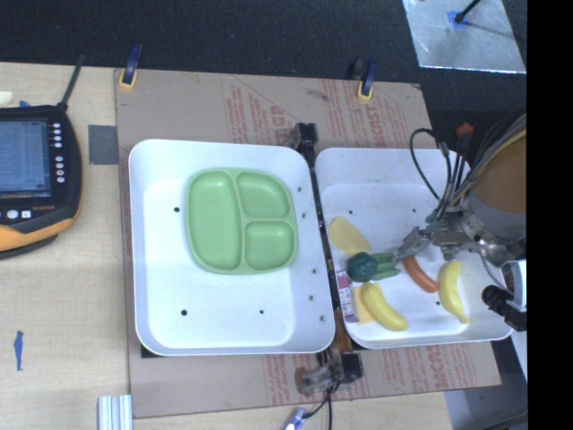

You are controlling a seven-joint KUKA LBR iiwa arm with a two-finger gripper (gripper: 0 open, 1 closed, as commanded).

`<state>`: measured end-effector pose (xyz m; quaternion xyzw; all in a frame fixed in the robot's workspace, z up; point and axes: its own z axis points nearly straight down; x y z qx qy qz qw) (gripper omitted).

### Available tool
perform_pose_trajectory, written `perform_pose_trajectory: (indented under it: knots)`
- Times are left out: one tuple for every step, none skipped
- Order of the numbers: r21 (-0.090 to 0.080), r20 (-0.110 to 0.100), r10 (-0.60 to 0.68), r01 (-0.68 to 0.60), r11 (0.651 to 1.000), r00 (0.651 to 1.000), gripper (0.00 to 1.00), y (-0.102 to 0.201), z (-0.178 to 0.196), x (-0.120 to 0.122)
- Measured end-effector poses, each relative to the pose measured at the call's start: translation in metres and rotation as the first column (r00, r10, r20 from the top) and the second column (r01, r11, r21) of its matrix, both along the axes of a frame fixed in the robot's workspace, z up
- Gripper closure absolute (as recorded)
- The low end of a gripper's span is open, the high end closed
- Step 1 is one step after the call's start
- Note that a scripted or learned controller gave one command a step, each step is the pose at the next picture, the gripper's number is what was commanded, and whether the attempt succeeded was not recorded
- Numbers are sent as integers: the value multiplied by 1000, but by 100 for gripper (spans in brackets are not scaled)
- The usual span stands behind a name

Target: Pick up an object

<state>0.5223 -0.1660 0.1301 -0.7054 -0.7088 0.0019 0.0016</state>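
Arm low over right bin [385,173], gripper [414,242] by carrot [419,274]

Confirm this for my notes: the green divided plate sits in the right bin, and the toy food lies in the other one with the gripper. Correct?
Not quite. The camera view shows the green divided plate in the left bin, not the right. The toy food lies in the right bin, where the gripper is.

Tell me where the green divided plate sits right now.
The green divided plate lies in the left white bin, toward its upper middle, across the divider from the right bin that holds the bananas.
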Motion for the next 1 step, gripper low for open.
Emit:
perform_pose_trajectory:
  knots:
    - [3, 0, 1, -1, 1000, 1000, 0, -24, -38, -13]
